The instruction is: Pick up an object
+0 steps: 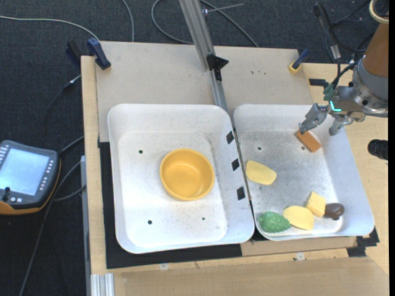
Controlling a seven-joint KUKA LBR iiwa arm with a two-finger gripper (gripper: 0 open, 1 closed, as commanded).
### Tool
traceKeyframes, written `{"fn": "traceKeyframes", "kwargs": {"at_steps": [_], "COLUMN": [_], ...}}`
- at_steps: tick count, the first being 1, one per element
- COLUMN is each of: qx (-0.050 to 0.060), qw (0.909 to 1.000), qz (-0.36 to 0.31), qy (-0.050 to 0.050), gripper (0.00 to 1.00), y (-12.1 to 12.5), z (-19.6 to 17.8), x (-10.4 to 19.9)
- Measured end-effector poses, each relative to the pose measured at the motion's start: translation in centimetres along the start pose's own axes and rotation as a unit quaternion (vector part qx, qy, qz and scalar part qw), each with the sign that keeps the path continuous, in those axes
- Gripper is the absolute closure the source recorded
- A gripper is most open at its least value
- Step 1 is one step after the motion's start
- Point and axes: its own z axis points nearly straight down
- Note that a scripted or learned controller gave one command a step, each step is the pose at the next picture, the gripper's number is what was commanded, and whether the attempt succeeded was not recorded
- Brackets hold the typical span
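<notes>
Hovering over the right bin (345,165), the claw (325,123) spreads wide, one finger seemingly touching an orange block (309,140).

Looking down from above the bench (185,73) at a slant, taking in both white bins side by side, the left bin (123,140) and the right bin (355,184), with dark carpet (49,66) showing along the top and left. Sitting far enough back to be catching the whole bench top, a handheld control pendant (24,174) on the floor at left, and cables trailing at the top. Catching the arm (376,66) entering at the right edge.
</notes>
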Motion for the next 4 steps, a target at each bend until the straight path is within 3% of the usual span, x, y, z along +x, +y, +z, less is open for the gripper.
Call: {"fn": "traceKeyframes", "kwargs": {"at_steps": [1, 4], "qx": [0.000, 0.002], "qw": [1.0000, 1.0000], "qz": [0.000, 0.000], "qy": [0.000, 0.000], "gripper": [0.00, 0.00], "y": [0.0, -0.7], "z": [0.0, 13.7], "x": [0.0, 1.2]}}
